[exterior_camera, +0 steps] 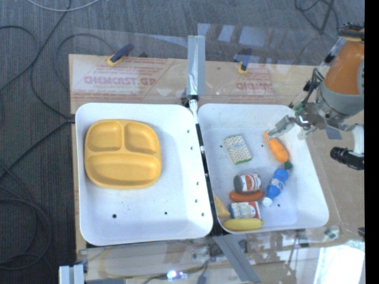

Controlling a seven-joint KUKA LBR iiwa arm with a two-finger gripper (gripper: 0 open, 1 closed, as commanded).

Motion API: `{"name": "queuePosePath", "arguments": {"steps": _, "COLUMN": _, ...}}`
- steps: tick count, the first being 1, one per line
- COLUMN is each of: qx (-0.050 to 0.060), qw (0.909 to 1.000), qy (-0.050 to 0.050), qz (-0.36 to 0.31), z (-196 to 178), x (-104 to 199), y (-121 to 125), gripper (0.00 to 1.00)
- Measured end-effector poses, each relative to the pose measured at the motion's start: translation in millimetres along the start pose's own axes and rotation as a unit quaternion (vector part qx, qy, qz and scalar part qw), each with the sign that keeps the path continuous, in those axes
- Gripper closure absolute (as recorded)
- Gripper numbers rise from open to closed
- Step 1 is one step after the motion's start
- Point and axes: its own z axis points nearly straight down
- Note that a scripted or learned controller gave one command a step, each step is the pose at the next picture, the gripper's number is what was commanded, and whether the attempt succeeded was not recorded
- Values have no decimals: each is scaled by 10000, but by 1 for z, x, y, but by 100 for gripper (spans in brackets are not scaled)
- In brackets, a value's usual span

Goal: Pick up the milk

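The milk looks to be the small white-labelled carton with red ends (244, 209), lying on its side near the front of the right bin (308, 212). It is wedged between a red sausage (246, 196) behind it and a yellow banana (241, 223) in front. My gripper (283, 126) hangs over the bin's back right part, just above the upper end of an orange carrot (278, 149). It is well away from the carton and nothing shows in it.
The right bin also holds a blue bottle with a white cap (276, 183), a small can (247, 181), a checkered green pad (238, 148) and a yellow piece (220, 206) at the left wall. A yellow divided tray (122, 154) lies in the left bin (100, 218).
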Motion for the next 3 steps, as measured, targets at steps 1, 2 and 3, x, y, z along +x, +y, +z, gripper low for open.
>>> {"name": "queuePosePath", "arguments": {"steps": 1, "qx": -2, "qw": 9995, "qy": -2, "qz": -314, "z": -173, "x": -6, "y": 57, "gripper": 0}}
{"name": "queuePosePath", "arguments": {"steps": 2, "qx": 15, "qw": 9993, "qy": 14, "qz": -382, "z": -7, "x": -2, "y": 13, "gripper": 0}}
{"name": "queuePosePath", "arguments": {"steps": 3, "qx": 3, "qw": 9993, "qy": 8, "qz": -383, "z": -8, "x": -3, "y": 14, "gripper": 0}}
